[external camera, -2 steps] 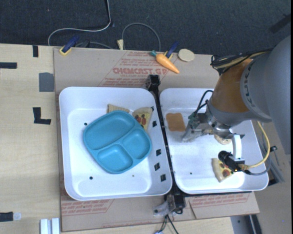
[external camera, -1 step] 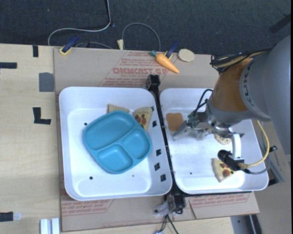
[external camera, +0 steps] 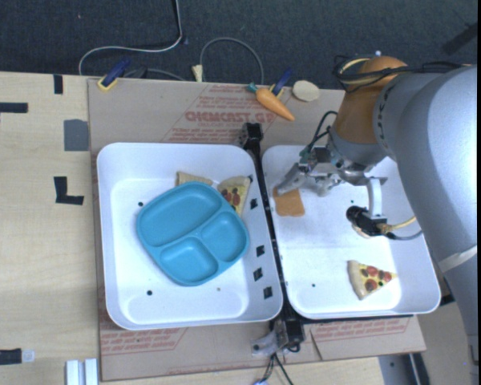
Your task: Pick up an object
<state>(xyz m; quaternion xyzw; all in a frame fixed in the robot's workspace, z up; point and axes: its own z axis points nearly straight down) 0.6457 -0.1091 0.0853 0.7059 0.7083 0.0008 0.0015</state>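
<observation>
The pizza slice (external camera: 369, 277), a flat wedge with red topping, lies loose near the front of the right bin (external camera: 401, 251), well apart from the arm. In the left bin (external camera: 112, 215) a smooth blue divided tray (external camera: 194, 232) lies tilted over two further flat food pieces (external camera: 236, 190), resting partly on them. Further back in the right bin, the gripper (external camera: 298, 180) is down over a tan, toast-like square (external camera: 289, 204) near the divider, evidently the piece targeted; whether the fingers are spread or pinching it cannot be told. Beyond the bins, on the brown board, lie an orange carrot (external camera: 272, 103) and a pale rounded item (external camera: 305, 91).
</observation>
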